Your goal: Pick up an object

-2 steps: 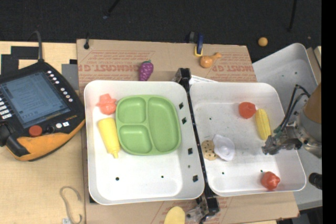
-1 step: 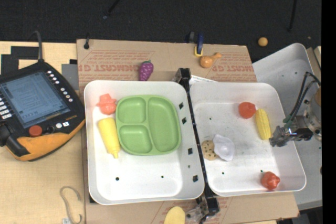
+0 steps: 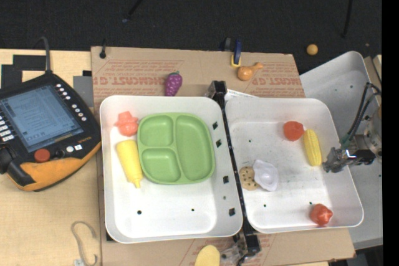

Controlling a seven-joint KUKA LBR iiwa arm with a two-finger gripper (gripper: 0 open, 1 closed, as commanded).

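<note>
The right bin [image 3: 293, 221] holds a red tomato [image 3: 293, 130], a yellow corn cob [image 3: 312, 147], a cookie [image 3: 248, 177], a pale translucent piece [image 3: 266, 175] and a red strawberry [image 3: 322, 214]. In the left bin [image 3: 162, 215] lie a green divided plate [image 3: 175, 148], a yellow bottle [image 3: 129, 162] and a pink-red toy [image 3: 126, 124]. My gripper [image 3: 337, 160] is small and dark at the right bin's right rim, just right of the corn cob, with nothing seen in it.
A teach pendant [image 3: 40, 128] lies left of the bins. On the cardboard behind them sit purple grapes [image 3: 173, 83], an orange gourd [image 3: 247, 71] and a clamp [image 3: 236, 54]. A yellow toy [image 3: 207, 255] lies at the front edge. An orange ball [image 3: 312, 49] sits far back.
</note>
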